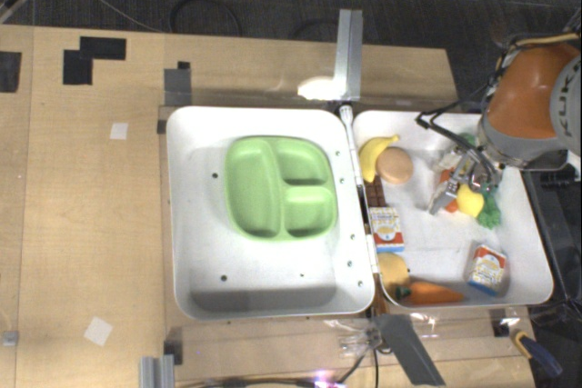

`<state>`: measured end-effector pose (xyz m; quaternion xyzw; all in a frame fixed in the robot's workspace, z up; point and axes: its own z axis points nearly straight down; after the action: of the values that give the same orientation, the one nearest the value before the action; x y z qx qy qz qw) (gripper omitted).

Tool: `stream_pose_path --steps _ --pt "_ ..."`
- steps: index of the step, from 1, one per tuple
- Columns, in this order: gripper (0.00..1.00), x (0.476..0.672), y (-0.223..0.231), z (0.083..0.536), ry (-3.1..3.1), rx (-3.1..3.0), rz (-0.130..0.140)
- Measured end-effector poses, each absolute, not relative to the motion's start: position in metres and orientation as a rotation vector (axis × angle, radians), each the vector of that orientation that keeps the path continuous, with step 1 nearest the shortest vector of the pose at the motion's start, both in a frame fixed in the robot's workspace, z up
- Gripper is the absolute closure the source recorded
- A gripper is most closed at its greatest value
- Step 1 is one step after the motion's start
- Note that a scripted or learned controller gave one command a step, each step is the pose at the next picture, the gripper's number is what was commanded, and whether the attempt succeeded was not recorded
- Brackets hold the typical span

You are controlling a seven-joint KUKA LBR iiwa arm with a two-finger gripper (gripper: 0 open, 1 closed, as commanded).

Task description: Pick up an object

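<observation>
Jaws cannot be told apart as spread or pressed together at this slant; the gripper (452,186) is hanging low over the upper right part of the right bin (536,241), its metal tip sitting just beside a small yellow object (470,203) with a bit of orange showing at its left edge. Whether it is touching that piece cannot be told. A green leafy item (490,213) is lying against the yellow one on its right side.

Open white floor is showing in the middle of this bin, between the gripper and the lower rim. Along the left wall, top to bottom, are lying one banana (372,155), one round tan bun (395,166), one small carton (386,228) and one yellow fruit (393,268). One carrot (435,293) is resting along the lower rim, and a second small carton (486,269) is standing tilted near the lower right corner.

At centre frame, the left bin (195,286) is holding one green divided tray (277,186), with bare floor all around it, widest toward the lower edge.
</observation>
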<state>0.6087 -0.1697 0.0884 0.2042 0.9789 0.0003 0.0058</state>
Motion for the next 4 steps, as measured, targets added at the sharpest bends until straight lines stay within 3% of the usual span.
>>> stream_pose_path --steps 1,2,3,4 --pt "1.00 0.614 -0.169 0.104 3.051 0.622 -0.001" --pt "1.00 0.637 -0.125 0.194 2.982 0.938 0.005" --pt "0.00 0.636 -0.126 0.191 2.986 0.942 0.002" --pt "0.00 0.580 -0.151 0.095 2.956 1.037 0.003"
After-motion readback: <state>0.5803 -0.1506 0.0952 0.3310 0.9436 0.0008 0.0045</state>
